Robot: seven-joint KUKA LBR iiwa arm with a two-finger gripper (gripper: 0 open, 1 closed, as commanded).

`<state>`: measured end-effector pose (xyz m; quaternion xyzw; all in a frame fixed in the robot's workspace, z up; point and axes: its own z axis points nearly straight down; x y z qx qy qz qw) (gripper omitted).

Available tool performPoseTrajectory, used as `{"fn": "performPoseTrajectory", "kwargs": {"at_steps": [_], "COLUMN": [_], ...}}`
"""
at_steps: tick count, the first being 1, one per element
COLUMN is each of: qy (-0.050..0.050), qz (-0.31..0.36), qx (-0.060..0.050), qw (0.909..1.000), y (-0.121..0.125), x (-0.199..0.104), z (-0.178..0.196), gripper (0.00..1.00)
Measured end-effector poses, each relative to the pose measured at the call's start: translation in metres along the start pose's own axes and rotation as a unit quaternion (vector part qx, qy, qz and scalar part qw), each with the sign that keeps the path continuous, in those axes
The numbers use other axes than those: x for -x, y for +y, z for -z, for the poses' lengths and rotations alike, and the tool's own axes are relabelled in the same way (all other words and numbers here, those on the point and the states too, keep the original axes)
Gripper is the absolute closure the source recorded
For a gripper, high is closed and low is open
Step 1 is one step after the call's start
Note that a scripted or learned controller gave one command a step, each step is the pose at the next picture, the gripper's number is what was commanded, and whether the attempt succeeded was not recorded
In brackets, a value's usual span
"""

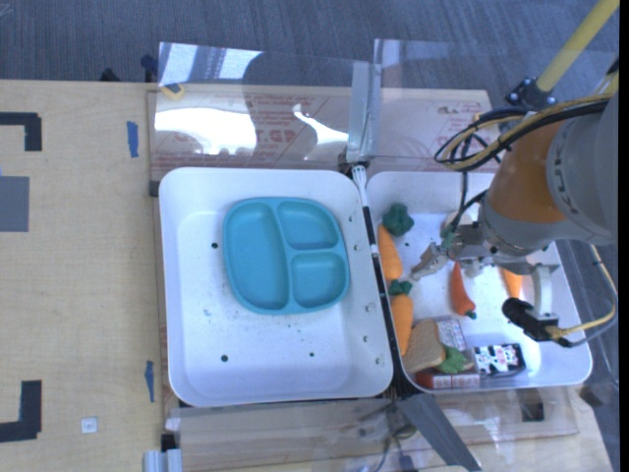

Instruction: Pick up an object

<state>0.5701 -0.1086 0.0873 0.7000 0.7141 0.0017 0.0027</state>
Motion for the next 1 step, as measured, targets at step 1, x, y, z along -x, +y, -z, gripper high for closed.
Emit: {"fn": "performPoseTrajectory", "kwargs": {"at_steps": [1], "qy": [-0.001], "qz": [0.001], "qx": [0.003], "qw": [1.0000], "y": [0.0017], "x": [-0.0001], "z": [0.0121], "gripper": [1.00]}}
